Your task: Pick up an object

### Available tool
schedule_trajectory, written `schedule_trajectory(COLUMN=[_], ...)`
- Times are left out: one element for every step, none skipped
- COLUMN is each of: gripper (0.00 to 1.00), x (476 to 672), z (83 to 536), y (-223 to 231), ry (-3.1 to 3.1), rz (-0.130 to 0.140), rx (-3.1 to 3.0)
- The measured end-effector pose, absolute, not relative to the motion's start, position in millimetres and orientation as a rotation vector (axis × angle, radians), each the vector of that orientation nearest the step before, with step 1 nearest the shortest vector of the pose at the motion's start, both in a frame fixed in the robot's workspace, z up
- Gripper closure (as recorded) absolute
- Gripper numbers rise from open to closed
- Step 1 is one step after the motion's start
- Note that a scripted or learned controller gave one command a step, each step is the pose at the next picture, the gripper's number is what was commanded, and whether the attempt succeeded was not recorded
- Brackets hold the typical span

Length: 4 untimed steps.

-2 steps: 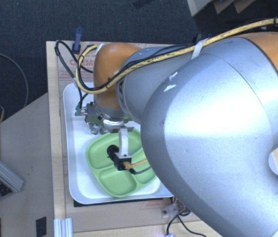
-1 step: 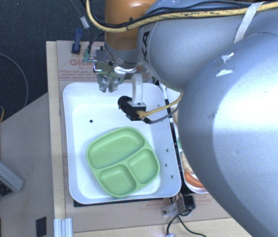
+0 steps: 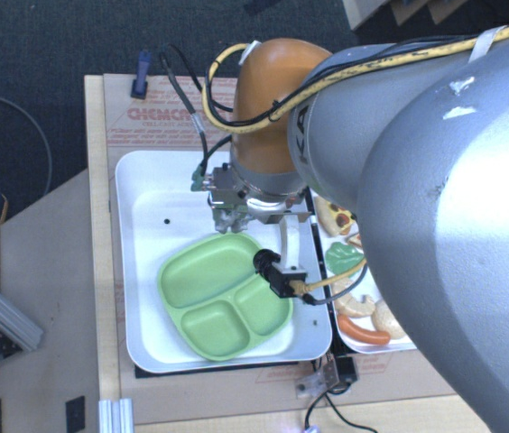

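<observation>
Pincer (image 3: pixel 229 213): over left bin (image 3: pixel 137 242), at green tray (image 3: pixel 223 296) far rim; grip state cannot tell. Right bin: toy food (image 3: pixel 363 318).

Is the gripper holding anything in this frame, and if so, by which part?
Cannot be told. The gripper sits at the far rim of the green divided tray in the left bin, but the wrist hides any hold.

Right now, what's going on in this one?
The KUKA arm reaches in from the right and hangs low over the left bin. Its claw sits just above the far edge of a green divided plate, the bin's main item. Whether the claw has hold of the plate cannot be told from this angle. The right bin, mostly hidden behind the arm, holds toy food, including a hot dog and a green piece.
</observation>
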<state>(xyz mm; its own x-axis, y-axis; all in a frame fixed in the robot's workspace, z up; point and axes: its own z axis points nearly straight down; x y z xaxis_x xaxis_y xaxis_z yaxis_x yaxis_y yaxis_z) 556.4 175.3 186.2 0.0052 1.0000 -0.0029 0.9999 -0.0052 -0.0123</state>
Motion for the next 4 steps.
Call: schedule_trajectory(gripper=[1.0, 1.0, 1.0, 1.0], x=[587.8, 569.2, 479.6, 541.3], z=[87, 87, 154, 271], y=[95, 127, 124, 153], ry=[-2.218, -2.23, -2.216, -2.231], rz=[-0.015, -0.01, 0.008, -0.022], rx=[-2.236, -2.235, -2.255, -2.224])
